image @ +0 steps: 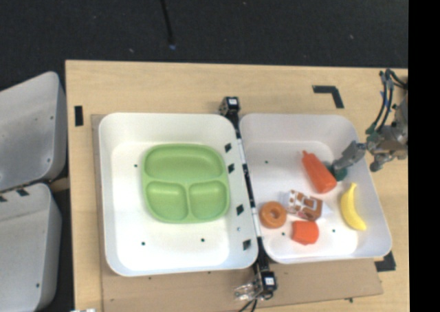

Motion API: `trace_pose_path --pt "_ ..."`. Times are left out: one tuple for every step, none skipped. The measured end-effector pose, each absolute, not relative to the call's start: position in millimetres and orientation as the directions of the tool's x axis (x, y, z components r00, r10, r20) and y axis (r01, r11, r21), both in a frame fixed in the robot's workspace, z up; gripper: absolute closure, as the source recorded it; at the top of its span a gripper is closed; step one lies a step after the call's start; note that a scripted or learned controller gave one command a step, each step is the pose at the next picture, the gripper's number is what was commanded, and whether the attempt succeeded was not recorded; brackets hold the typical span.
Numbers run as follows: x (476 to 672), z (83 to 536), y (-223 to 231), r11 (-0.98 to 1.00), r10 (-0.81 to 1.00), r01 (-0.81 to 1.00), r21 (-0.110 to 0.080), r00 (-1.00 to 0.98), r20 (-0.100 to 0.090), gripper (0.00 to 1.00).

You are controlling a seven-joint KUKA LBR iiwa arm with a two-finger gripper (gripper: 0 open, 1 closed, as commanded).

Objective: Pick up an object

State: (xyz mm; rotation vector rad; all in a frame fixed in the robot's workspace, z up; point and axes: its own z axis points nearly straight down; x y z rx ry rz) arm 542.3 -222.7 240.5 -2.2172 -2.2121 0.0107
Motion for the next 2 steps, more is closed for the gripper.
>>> trace_pose_path --pt "544.9 247.6 -222.2 0.001 1.000 1.000 0.001 -0.001 -0.001 0.00" --pt "547.5 204.4 -226.9 0.000 1.000 1.000 -0.003 0.000 -0.001 0.00"
